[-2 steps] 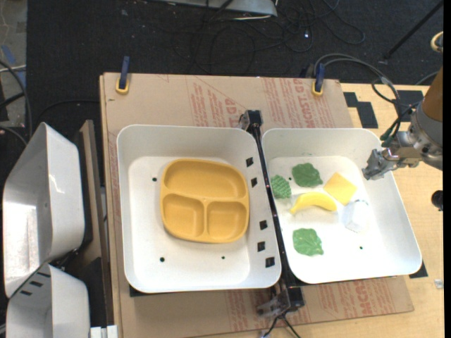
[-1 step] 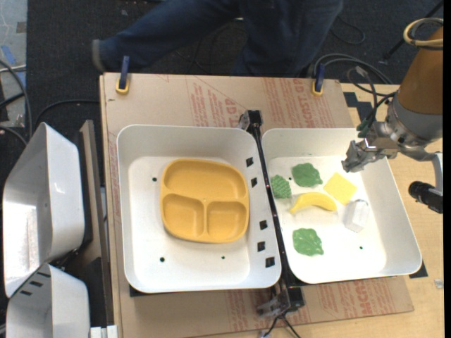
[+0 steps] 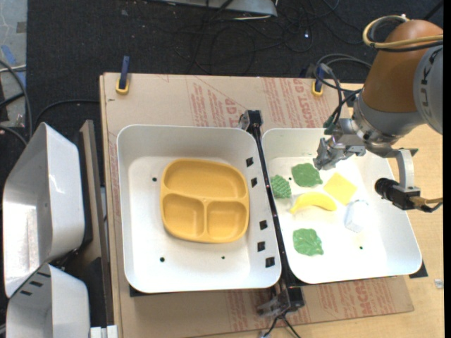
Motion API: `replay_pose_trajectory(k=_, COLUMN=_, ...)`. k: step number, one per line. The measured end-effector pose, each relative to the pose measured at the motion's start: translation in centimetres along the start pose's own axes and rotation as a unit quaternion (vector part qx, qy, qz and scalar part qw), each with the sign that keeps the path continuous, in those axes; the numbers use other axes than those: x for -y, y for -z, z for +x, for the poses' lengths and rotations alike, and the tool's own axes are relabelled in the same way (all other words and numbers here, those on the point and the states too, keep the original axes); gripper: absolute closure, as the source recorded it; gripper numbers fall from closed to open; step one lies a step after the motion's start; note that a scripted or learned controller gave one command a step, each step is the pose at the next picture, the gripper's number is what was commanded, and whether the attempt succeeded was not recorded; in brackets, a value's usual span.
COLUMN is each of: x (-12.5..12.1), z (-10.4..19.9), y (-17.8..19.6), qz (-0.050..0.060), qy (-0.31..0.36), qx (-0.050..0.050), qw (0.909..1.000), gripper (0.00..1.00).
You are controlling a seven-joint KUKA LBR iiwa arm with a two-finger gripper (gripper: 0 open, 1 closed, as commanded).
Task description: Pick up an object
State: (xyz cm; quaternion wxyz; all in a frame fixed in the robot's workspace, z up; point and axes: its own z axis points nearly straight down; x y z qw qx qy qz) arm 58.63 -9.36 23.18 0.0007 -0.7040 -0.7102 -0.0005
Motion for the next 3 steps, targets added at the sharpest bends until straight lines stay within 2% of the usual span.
replay_pose_trajectory(k=1, x=-1.6, z=6.1, y=-0.7, qz=-0.001, qy=0.0, qx=0.0, qw=1.0, gripper=1.0)
replay_pose_trajectory(k=3, x=-3.1, z=15.5, y=0.3, qz=-0.001, qy=0.0, qx=0.0, qw=1.0, gripper=1.0)
